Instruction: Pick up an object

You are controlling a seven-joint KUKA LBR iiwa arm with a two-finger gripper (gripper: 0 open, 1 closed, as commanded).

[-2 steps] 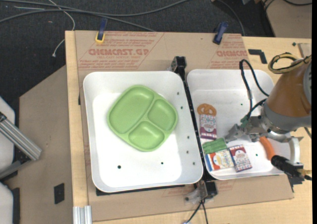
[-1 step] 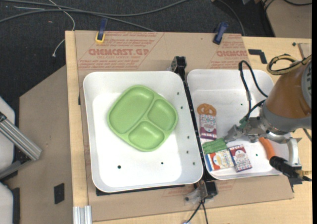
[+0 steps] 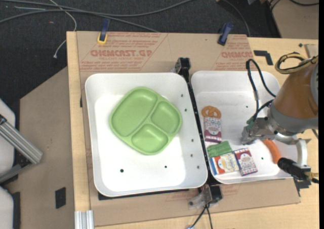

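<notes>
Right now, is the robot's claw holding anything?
Gripper: low in the right bin, beside the snack packets; whether it's open, shut or holding something cannot be told.

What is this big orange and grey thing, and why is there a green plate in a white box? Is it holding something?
The grey and orange thing is a robot arm. It reaches in from the right, and at its end is a gripper, like a hand with two fingers. The camera sits above the bench and looks down at a slant.

On the cardboard-covered bench are two shallow white bins. The left bin holds a green plate with three sections. The right bin holds small snack packets: a pretzel packet, a green packet, two little colourful boxes and something orange next to the arm.

The gripper is down low in the right bin, but I cannot see anything held between its fingers.
</notes>
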